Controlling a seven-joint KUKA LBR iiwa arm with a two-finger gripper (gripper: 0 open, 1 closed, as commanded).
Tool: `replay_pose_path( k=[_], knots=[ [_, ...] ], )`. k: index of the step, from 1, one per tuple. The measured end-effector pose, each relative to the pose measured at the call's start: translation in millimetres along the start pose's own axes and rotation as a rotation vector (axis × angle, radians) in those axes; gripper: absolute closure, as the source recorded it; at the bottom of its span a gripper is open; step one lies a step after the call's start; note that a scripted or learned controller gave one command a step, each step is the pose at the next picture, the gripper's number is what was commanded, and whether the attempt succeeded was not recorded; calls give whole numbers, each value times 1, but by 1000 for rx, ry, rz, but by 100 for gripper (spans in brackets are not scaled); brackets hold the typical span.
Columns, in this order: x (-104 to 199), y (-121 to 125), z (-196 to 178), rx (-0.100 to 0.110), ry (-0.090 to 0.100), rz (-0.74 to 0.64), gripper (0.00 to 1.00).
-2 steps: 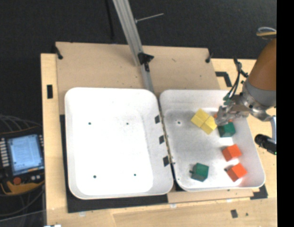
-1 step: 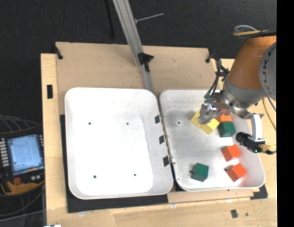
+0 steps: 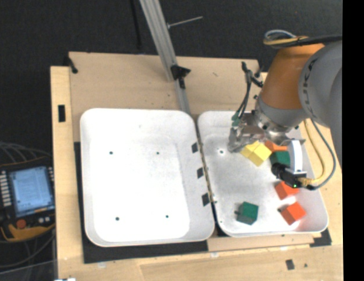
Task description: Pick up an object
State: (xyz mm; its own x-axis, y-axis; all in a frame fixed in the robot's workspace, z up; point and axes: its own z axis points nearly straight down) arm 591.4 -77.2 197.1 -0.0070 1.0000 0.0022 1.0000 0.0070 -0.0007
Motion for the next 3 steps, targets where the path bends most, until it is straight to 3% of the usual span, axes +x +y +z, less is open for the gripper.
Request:
replay_pose_path(
  k=[3],
  knots=[
    [173, 22, -47, -3, 0, -2, 100]
  ],
)
